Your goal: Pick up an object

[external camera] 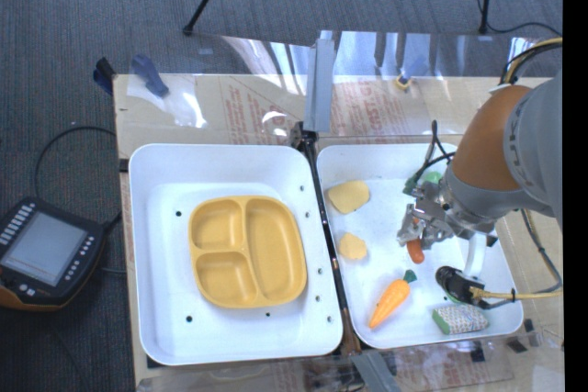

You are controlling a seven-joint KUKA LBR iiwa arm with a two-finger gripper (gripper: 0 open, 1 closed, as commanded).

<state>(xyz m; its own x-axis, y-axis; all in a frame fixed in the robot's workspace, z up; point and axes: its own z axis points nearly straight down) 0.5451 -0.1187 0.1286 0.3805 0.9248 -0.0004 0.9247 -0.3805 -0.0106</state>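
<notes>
Lowest in your frame, at the right bin's (367,333) bottom edge, sits a greenish sponge (459,319), with a toy carrot (390,302) just left of it. Above them the jaws (415,241) hang over a small red-orange piece (415,251); you cannot tell whether they are apart or together. Two yellow pieces (348,196) lie to the left. Your risk, I judge: the small piece slips aside if the descent lands off-centre, and the jaws clamp on nothing.
</notes>
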